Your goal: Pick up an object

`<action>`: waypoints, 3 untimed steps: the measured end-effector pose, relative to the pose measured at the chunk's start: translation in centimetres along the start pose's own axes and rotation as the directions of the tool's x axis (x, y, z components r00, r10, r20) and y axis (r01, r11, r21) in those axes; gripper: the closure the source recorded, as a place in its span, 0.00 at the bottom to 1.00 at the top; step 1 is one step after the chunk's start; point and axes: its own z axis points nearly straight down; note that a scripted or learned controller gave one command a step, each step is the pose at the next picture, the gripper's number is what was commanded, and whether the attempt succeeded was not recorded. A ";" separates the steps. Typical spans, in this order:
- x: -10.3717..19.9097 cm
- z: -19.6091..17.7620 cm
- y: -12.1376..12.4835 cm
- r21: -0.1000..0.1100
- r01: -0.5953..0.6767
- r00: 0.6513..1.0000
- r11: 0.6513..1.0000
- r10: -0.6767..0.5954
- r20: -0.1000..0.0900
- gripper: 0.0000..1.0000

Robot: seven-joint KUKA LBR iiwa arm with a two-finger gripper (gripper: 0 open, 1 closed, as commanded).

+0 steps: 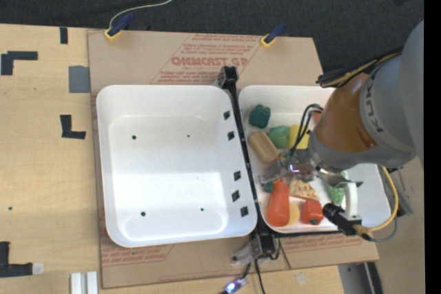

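Looking down on the bench, I am seeing the arm (pixel 365 117) reaching in from the right and hanging low over the right bin (pixel 383 197). Its gripper (pixel 295 167) is sitting down among the objects near the bin's left side, but whether it is open, closed or gripping anything I cannot tell, since the wrist is covering it. Just beside it, a tan oblong piece (pixel 262 145) is lying against the divider, with a dark green block (pixel 260 116) above it and a light green piece (pixel 280 135) next to that. Below the gripper, an orange carrot-like object (pixel 278 204) is resting near the front wall, with a small red object (pixel 311 211) close at its right. I am seeing the left bin (pixel 110 148) sitting alongside.
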 end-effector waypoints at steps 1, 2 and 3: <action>0.3 -0.4 0.2 -0.003 -0.003 1.000 1.000 0.003 0.001 0.00; 0.4 -0.3 0.5 0.001 -0.004 1.000 1.000 0.004 -0.002 0.00; 0.6 -0.3 0.9 0.000 -0.003 1.000 1.000 0.003 -0.001 0.00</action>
